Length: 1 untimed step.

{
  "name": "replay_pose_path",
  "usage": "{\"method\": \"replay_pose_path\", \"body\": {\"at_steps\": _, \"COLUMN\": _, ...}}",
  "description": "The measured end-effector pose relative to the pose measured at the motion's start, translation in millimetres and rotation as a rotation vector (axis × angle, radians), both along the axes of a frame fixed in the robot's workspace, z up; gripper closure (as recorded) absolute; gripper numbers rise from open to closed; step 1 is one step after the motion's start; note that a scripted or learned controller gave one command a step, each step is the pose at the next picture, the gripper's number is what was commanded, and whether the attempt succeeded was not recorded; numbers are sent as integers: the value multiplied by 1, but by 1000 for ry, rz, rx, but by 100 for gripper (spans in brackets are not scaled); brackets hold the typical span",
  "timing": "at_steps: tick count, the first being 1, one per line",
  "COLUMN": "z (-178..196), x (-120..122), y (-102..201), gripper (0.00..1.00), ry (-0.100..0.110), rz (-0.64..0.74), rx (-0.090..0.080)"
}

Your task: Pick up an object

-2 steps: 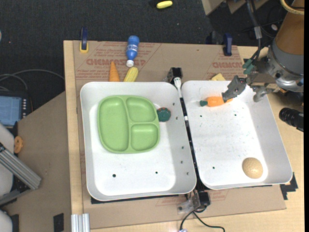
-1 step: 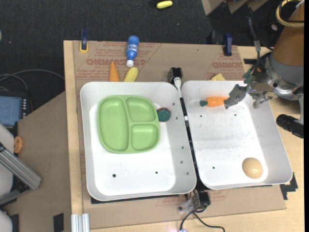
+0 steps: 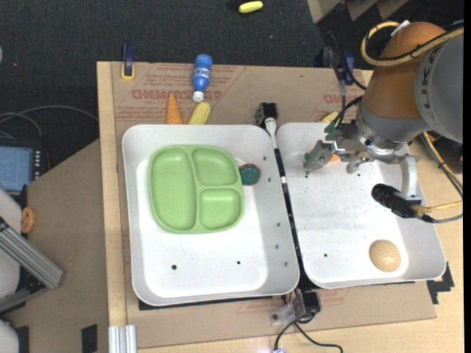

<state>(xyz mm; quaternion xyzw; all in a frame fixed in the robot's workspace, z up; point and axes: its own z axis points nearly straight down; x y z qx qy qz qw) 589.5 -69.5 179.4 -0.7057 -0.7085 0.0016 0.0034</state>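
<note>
My gripper (image 3: 335, 160) hovers over the far part of the right bin (image 3: 353, 234), pointing down. Its two grey fingers (image 3: 316, 157) stand spread apart, so it is open. A small orange bit shows up near the palm between them; I cannot tell what it is. A tan ball (image 3: 384, 255) lies in the near right corner of the right bin, well away from the gripper. In the left bin (image 3: 199, 271) a green divided plate (image 3: 196, 189) lies flat, with a small teal object (image 3: 251, 173) touching its right edge.
Beyond the bins, on the cardboard, lie a blue bottle (image 3: 201, 76), an orange carrot (image 3: 173, 109) and a yellow piece (image 3: 200, 112). A black clip (image 3: 266, 113) sits at the far end of the ridge between the bins. A yellow object (image 3: 250, 6) lies on the floor.
</note>
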Motion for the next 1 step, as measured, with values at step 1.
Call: {"method": "replay_pose_path", "body": {"at_steps": 1, "z": -33, "x": 75, "y": -143, "gripper": 0, "ry": -12, "rz": -12, "rx": -11}}
